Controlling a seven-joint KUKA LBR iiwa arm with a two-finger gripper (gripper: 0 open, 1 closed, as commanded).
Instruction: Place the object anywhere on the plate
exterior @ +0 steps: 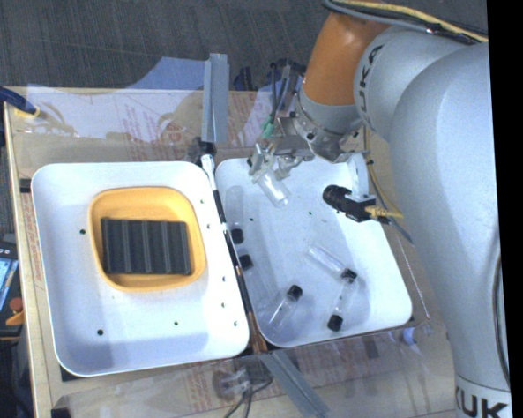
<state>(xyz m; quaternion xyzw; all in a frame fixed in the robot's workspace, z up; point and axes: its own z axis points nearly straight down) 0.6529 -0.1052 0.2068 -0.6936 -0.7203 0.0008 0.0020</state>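
A yellow plate (pixel 143 205) with a dark ribbed centre lies in the left white bin (pixel 74 330). My gripper (pixel 273 165) hangs over the back left corner of the right white bin (pixel 387 306). It is shut on a clear vial (pixel 275 190), which sticks out slanted below the fingertips, above the bin floor. The plate is to the left of the gripper, across the wall between the two bins.
Several clear vials with black caps lie in the right bin: one (pixel 288 304), another (pixel 340 305), a third (pixel 325 261). Two small black pieces (pixel 237 236) sit by the dividing wall. A black connector with a yellow cable (pixel 349 204) hangs from the arm.
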